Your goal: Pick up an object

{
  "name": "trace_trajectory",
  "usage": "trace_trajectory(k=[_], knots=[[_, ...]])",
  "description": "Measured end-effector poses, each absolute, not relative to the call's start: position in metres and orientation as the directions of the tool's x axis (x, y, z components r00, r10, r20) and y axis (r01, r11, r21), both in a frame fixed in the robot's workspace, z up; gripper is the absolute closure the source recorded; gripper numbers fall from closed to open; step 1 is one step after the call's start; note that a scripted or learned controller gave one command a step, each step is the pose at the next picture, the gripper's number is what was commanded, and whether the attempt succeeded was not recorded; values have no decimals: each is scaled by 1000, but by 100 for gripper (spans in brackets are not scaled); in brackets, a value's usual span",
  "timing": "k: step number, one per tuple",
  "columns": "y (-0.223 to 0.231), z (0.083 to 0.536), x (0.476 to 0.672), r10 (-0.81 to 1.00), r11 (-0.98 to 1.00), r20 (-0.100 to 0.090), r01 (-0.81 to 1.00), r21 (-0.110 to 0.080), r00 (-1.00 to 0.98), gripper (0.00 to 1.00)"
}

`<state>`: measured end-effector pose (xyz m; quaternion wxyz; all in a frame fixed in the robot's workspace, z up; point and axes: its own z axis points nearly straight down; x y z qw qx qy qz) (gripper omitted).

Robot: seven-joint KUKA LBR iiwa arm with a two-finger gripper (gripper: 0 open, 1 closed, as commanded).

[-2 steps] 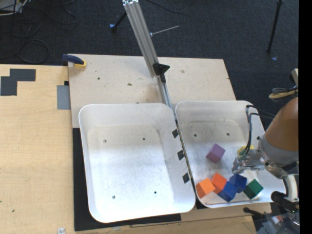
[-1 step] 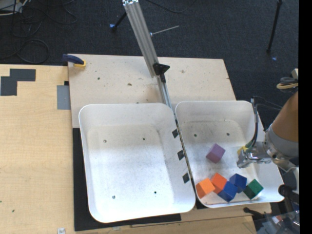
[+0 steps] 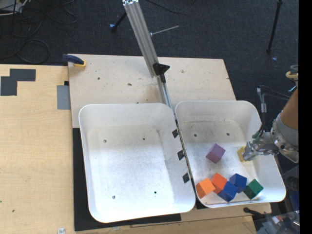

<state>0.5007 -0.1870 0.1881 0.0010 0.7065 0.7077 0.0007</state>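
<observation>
Claw (image 3: pixel 249 151) low over the right bin's (image 3: pixel 222 107) right side, metal, grey; spread or pressed together, cannot tell. Just beside its tip, one small yellow block (image 3: pixel 241 153), partly hidden, touching or nearly so. Further left, alone on the speckled white floor, one purple cube (image 3: pixel 215 153), tilted. Near the front wall, a tight cluster: two orange blocks (image 3: pixel 212 184), two blue cubes (image 3: pixel 233 185), one green cube (image 3: pixel 253 188), all matte with crisp edges, pressed against one another. Six or so blocks in all, every one in the right bin. Two bins, shallow, white, rounded at the corners; left bin (image 3: pixel 97 116) scuffed with dark specks. Between them, three small black clips (image 3: pixel 180 154) along the shared rims. Underneath, pale wooden surface (image 3: pixel 117 77), dotted with holes. Rising slantwise from behind, one ribbed aluminium rail (image 3: pixel 141 28).
</observation>
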Motion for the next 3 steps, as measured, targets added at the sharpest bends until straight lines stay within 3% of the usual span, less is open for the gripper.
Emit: trace_trajectory(k=[1, 2, 3], knots=[[-187, 247, 493, 1000, 1, -1, 1000, 3, -1, 100], [-188, 274, 494, 1000, 2, 0, 1000, 1, -2, 100], [-134, 270, 512, 1000, 5, 2, 1000, -2, -5, 100]])
